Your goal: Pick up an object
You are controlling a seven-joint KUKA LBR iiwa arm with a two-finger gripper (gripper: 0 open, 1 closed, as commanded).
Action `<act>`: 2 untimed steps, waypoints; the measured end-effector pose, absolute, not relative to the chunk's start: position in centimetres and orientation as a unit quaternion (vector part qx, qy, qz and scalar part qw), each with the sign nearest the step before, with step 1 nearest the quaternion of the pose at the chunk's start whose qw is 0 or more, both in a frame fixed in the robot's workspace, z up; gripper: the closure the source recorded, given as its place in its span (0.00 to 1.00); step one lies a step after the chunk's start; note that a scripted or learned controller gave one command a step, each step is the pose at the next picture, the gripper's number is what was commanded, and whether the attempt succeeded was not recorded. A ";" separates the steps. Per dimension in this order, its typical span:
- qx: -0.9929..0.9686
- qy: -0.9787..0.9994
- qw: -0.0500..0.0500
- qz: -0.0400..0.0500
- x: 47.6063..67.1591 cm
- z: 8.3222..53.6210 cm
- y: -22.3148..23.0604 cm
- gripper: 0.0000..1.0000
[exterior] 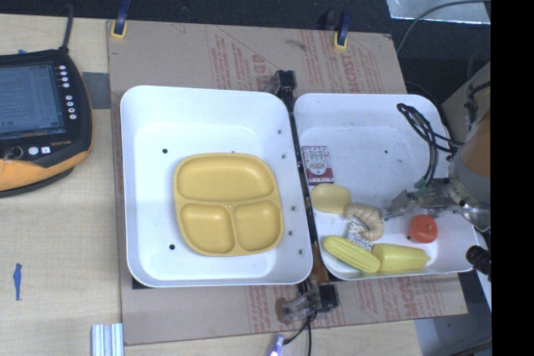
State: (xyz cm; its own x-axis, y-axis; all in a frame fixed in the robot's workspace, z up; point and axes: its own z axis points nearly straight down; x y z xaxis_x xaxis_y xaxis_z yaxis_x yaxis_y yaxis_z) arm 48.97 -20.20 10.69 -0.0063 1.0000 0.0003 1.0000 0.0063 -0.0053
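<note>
Lying beside fingers [406, 201]: red object [423, 228]

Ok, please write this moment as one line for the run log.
hand: low in right white bin, near red round object | grasp: none seen | yellow three-part plastic plate: left white bin

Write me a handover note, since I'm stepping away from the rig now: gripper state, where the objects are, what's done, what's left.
Gripper: low inside the right bin, near its right side; finger state unclear, nothing visibly held.
Right bin: small red-and-white packet, pale yellow piece, beige knobbly piece, corn cob, yellow oblong piece, red piece.
Left bin: yellow divided plate.
Done: no pick visible.
Left: grasp and lift one object.
</note>
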 end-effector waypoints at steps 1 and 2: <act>-0.706 -0.708 0.001 0.000 57.7 9.2 -21.2 0.00; -0.706 -0.709 0.001 0.000 53.9 20.2 -16.1 0.00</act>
